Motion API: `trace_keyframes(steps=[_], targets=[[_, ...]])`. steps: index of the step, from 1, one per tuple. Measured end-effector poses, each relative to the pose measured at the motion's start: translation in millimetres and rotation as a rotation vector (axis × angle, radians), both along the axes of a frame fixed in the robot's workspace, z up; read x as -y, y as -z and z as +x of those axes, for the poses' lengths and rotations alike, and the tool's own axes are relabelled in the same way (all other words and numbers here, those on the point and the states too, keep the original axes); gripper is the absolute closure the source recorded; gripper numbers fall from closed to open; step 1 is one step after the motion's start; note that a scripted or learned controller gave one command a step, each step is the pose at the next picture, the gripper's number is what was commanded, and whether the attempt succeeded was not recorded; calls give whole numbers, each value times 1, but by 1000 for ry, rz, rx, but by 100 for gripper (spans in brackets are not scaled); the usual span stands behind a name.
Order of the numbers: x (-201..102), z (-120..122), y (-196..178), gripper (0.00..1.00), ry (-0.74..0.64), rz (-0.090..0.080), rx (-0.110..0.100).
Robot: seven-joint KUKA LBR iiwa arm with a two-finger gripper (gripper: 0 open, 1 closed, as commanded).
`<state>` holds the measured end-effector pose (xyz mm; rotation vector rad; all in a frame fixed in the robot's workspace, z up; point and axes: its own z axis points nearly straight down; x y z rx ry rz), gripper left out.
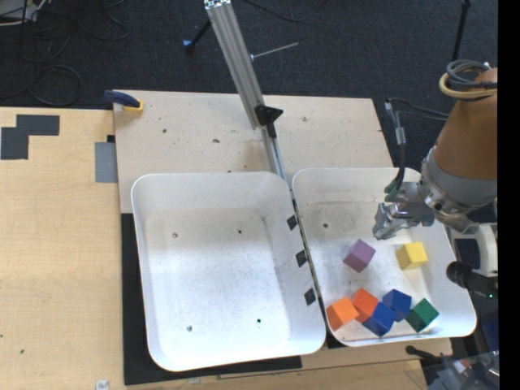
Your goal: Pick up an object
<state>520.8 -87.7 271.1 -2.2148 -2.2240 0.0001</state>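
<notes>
The right bin (333, 193) holds several small blocks. A purple block (358, 255) lies near its middle and a yellow block (412, 255) to the right of it. Along the front wall sit two orange blocks (353, 308), two blue blocks (388, 311) and a green block (422, 314), packed close together. My gripper (388, 222) hangs over the right bin, above and slightly right of the purple block and left of the yellow one. Nothing shows between its fingers.
The left bin (162, 218) stands beside the right one, with black clips (299, 257) along the shared wall. A slanted aluminium bar (240, 63) rises behind the bins. A blue-and-yellow clamp (123, 101) sits at the bench's back left corner.
</notes>
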Motion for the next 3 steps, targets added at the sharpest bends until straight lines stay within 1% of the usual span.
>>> trace_keyframes(steps=[1, 2, 3], targets=[[-46, 6, 0, 100, 0, 0, -1], [-102, 14, 3, 100, -1, 0, -1], [-146, 15, 26, 100, 1, -1, -5]])
